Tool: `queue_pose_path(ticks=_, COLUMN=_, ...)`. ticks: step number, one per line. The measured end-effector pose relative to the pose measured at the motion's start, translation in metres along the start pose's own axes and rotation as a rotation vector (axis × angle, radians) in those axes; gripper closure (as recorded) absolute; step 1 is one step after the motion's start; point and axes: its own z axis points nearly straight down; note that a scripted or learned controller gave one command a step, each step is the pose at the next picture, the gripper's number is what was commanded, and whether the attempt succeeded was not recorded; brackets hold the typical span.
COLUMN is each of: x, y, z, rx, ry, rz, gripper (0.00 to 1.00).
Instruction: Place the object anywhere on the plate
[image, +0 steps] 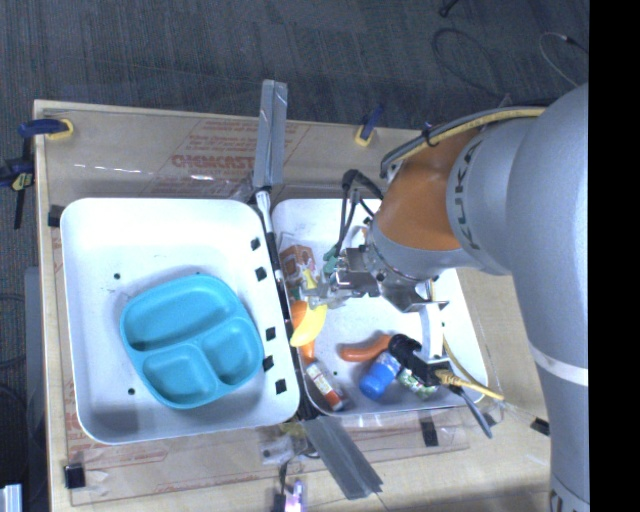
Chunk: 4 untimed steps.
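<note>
reading "kuka" on the arm (462, 180) above plate (190, 338).

One fixed camera looks down aslant on both bins (160, 225).

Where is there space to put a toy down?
The blue plate in the left bin has three bare sections, and white floor shows around it. The right bin is crowded: the gripper, a banana, and a blue cup.
</note>
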Motion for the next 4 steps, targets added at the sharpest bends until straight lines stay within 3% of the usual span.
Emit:
queue_pose_path(ticks=1, x=-0.024, y=-0.015, z=0.061, rx=0.004, ry=0.0, rz=0.205, gripper=1.0)
queue_pose_path(ticks=2, x=0.099, y=-0.035, z=0.001, rx=0.001, ry=0.001, rz=0.075, gripper=1.0)
queue_pose_path(ticks=3, x=0.119, y=-0.049, z=-0.004, rx=0.004, ry=0.0, rz=-0.113, gripper=1.0)
queue_pose_path(ticks=4, x=0.149, y=-0.05, z=0.001, rx=0.001, ry=-0.001, rz=0.064, gripper=1.0)
